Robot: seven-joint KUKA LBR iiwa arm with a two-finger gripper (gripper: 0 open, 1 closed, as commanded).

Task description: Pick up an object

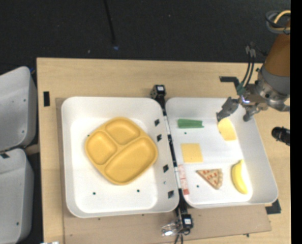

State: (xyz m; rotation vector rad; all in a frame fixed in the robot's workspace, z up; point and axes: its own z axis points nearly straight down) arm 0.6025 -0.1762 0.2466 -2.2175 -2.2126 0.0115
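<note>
We see the pincer (236, 107) hanging over the far right part of the right bin (258, 151), its two fingers spread apart with nothing between them. Just below and between those fingers lies a yellow lump (227, 129), close to them, though we cannot tell whether a fingertip touches it. We take that lump as the likely target.

The same bin holds a green strip (190, 123) near its far edge, a cheese square (192, 153) in the middle, a pizza slice (211, 177) toward the near edge and a banana (238, 177) just right of the slice. The left bin (74, 156) bears a yellow plate (121, 149) with three compartments, well apart from the arm.

We judge the step in hand to be the approach: the arm is set above an object but the grasp is not yet made. The next move, as we read it, calls for centring the spread fingers over the lump, lowering until they straddle it, then clenching and lifting. The lump looks rounded, so an off-centre squeeze could push it aside toward the bin wall.
</note>
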